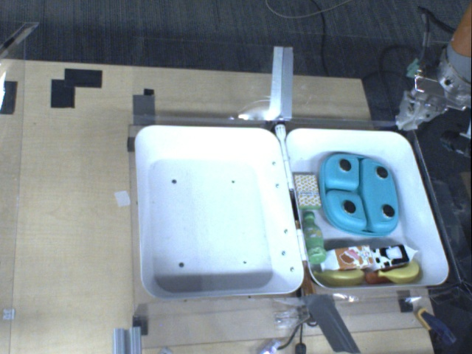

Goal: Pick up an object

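Note:
The right bin [420,169] holds a blue moulded plastic tray [360,192] with round dimples, lying flat at its middle. A small patterned packet [306,189] lies by the bin's left wall. Below it a green bottle [313,239] lies along that wall. Along the front wall sit a printed carton [371,257] and a yellow banana [372,275]. My gripper [417,114] hangs at the far right, above and outside the bin's back right corner, well apart from every object. Nothing shows between its fingers.
The left bin [210,211] sits beside the right one, a metal post [282,83] rising at the divider's back end. Cables [324,6] run over the dark floor behind the bench. Black marker shapes [74,85] sit on the wooden bench at left.

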